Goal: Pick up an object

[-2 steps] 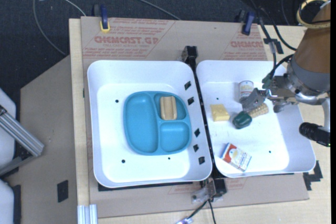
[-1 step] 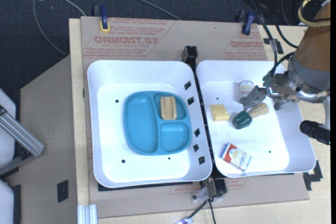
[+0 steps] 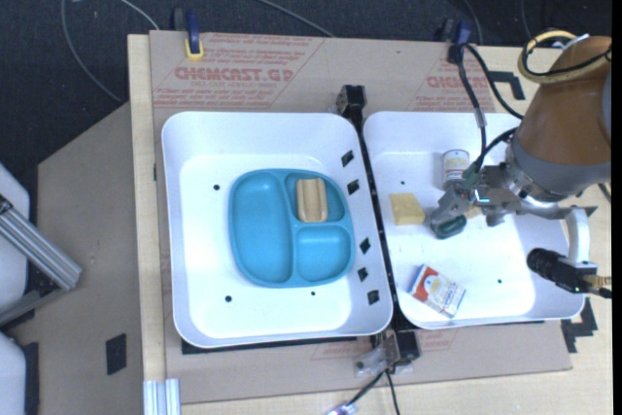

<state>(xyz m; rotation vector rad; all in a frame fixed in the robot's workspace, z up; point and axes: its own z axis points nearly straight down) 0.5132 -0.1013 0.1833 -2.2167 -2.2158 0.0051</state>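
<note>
Reaching in from the right, the grey two-finger gripper hangs low over the right white bin — whether it is open or closed cannot be told. Beside it lie a yellow sponge block and a small red-and-white carton; the left white bin holds a blue divided plastic tray.

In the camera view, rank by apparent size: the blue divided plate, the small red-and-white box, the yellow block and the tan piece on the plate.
1. blue divided plate, by far the largest.
2. red-and-white box.
3. tan piece and yellow block: they look alike in size, so I leave them unranked.
</note>
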